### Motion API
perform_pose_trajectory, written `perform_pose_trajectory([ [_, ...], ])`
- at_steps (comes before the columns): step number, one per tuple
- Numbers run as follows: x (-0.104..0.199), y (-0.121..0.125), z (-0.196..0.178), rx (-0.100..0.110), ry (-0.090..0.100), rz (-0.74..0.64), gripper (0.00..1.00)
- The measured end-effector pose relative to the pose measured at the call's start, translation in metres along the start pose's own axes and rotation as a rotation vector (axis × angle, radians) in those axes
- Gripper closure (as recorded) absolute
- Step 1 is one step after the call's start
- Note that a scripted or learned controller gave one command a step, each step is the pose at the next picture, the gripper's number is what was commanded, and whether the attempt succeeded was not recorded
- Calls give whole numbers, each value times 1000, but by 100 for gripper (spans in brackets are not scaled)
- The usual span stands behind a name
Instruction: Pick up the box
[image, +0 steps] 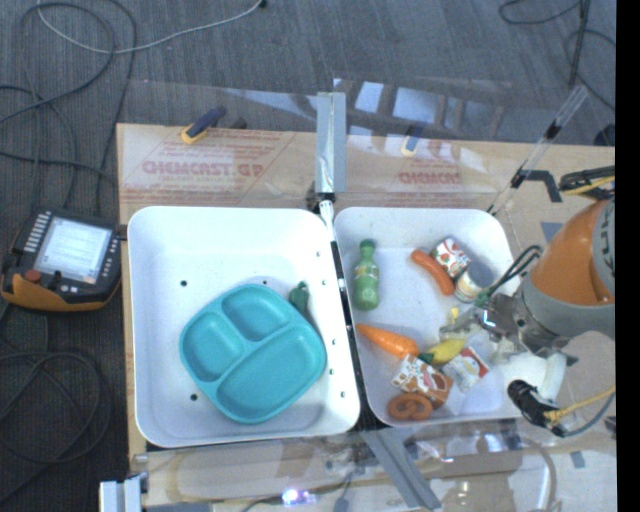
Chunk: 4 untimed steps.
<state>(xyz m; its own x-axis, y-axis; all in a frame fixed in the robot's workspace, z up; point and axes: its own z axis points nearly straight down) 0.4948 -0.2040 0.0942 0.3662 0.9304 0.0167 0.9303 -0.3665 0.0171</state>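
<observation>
A small red and white box (419, 376) lies flat in the right bin (352, 330), near its front wall. A second small white packet (468, 366) lies just to the right of it. My gripper (478, 320) hangs low over the right side of this bin, above and to the right of the box and just behind a yellow banana (446, 350). I see nothing held in it. The grey arm with its orange band (575, 270) comes in over the bin's right rim.
The right bin also holds a green bottle (366, 275), an orange sausage (433, 271), a small can (455, 262), a carrot (388, 341) and a brown ring (408, 407). In the left bin (160, 240) lies a teal divided plate (254, 351) beside a dark green item (300, 296).
</observation>
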Motion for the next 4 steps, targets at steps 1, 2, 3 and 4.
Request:
perform_pose_trajectory([
  [1, -5, -7, -83, 20, -17, -119, 0],
  [2, 1, -7, 5, 15, -4, -84, 0],
  [3, 0, -5, -5, 8, -10, -83, 100],
  [4, 6, 40, -89, 19, -22, -21, 100],
])
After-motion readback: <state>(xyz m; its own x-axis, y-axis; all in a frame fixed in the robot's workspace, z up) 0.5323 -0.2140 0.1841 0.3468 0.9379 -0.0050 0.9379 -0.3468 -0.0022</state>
